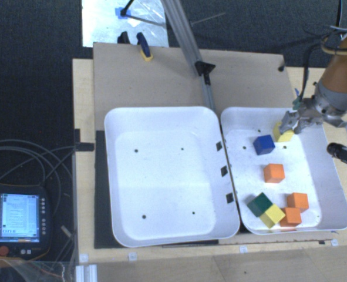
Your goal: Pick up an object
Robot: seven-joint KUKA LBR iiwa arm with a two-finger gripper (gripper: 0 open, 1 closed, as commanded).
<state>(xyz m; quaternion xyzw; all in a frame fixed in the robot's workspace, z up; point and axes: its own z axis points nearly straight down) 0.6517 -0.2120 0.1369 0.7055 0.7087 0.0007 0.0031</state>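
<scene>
Camera view looks down on dark carpet around a pale wooden table [85, 157], with a brown board [161, 75] laid under two bins. At 9 o'clock a teach pendant [17, 219] with a lit screen rests on the floor among black cables. The left bin [111, 157] is smooth, glossy white plastic with rounded corners. A grey metal pole [182, 28] slants in from 12 o'clock. The right bin [332, 175] holds matte cubes: a blue block [263, 144], an orange block [273, 173], then toward 5 o'clock a green block [259, 204], a yellow block [273, 215] and two orange blocks [295, 209] packed close. At 2 o'clock the end effector [292, 124] sits low at the bin's far wall, against a pale yellow block [285, 136]; whether it is apart or together I cannot tell.
</scene>
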